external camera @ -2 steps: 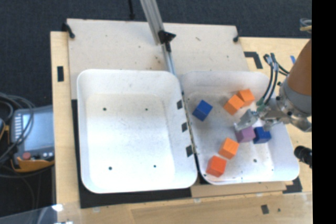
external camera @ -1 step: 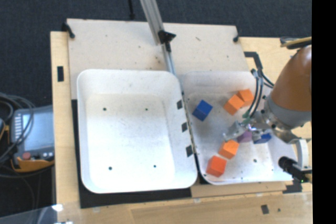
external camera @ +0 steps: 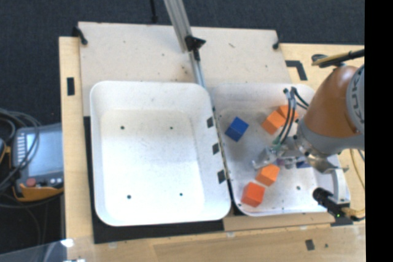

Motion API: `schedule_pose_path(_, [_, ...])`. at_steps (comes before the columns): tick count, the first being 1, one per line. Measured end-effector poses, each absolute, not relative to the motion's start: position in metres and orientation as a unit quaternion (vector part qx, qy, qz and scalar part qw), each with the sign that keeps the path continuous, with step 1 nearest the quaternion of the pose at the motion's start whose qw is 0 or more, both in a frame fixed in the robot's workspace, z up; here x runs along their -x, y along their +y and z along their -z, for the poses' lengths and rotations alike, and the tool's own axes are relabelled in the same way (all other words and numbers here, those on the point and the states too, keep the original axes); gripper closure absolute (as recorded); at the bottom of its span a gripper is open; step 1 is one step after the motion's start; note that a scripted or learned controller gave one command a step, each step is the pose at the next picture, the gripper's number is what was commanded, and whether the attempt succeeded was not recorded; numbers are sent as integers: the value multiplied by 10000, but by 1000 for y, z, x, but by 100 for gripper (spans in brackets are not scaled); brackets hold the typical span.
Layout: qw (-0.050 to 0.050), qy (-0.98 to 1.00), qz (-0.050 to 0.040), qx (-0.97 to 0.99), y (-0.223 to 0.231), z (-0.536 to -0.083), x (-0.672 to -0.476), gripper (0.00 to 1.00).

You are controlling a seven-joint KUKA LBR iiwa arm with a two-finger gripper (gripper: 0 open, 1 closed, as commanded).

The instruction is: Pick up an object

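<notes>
While the arm leans in from your right over the right-hand bin, what matters to you is how the blocks sit about its working end. The arm's orange and grey bulk covers the far right part of that bin, and the left bin lies well apart from the tool, on the other side of the shared rim.

Your gripper hangs low in the right bin, among cables and metal parts, and whether it is spread or closed you cannot tell from this slant; no block is plainly seen in it.

Look at the blocks next. The orange block by the near rim lies below and a little left of the tool, close to the bin's near wall. The orange block under the tool sits just beside the gripper, on its near side, and seems to be the closest candidate, though the clutter of the wrist makes touching or apart hard to judge. The upper orange block lies beyond the tool, near the cables. The blue cube sits off to the tool's left and farther away, apart from the rest.

A short shift toward you looks the likeliest way to a grasp.
</notes>
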State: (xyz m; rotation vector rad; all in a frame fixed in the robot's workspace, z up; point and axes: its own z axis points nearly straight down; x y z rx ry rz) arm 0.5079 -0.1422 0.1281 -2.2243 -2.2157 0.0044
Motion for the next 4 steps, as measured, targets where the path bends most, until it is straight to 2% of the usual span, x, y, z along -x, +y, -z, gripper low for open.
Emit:
schedule_pose_path(1, [-22, -7036, 17, 7106, -143, -141, -510, 100])
schedule_pose_path(2, [-29, -7054, 16, 7088, -144, -188, -504, 100])
schedule_pose_path(3, [-40, -7079, 19, 7063, -153, -249, -508, 100])
schedule_pose_path(4, [-12, -7091, 3, 7052, -154, -249, -509, 100])
